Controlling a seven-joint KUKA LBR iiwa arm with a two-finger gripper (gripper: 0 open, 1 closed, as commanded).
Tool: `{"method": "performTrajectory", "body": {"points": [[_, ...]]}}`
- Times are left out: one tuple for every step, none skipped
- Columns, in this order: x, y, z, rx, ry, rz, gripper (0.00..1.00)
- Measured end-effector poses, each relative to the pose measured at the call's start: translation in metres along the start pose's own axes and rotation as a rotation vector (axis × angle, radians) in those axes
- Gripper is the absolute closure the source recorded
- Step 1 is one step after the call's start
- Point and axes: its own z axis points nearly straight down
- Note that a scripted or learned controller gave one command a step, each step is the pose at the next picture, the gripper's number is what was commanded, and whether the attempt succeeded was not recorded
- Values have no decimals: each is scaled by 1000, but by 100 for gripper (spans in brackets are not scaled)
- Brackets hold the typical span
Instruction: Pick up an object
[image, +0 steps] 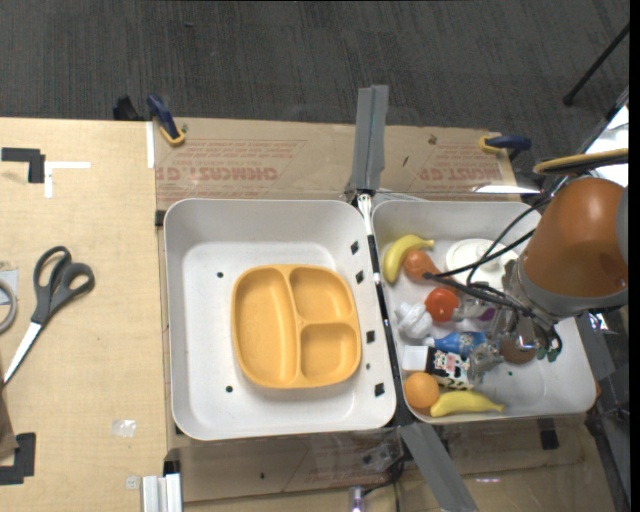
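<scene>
From my remote station, I see the gripper (492, 352) low in the right bin (570, 392), crowded among a milk carton (455, 366), a tomato (441, 302), two bananas (404, 253) and an orange (421, 390); I cannot tell how its tool is set. Only the bin's right floor lies bare. The left bin (195, 300) carries a yellow divided plate (297, 325), with open margin along every wall.

Red print is seen on the brown cardboard sheet (300, 160) behind the bins, upside down, not legible.
</scene>
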Motion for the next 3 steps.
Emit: {"method": "performTrajectory", "body": {"points": [[-63, 9, 2, 0, 7, 101, 0], [-11, -15, 0, -6, -3, 124, 0], [24, 30, -1, 0, -9, 200, 0]]}}
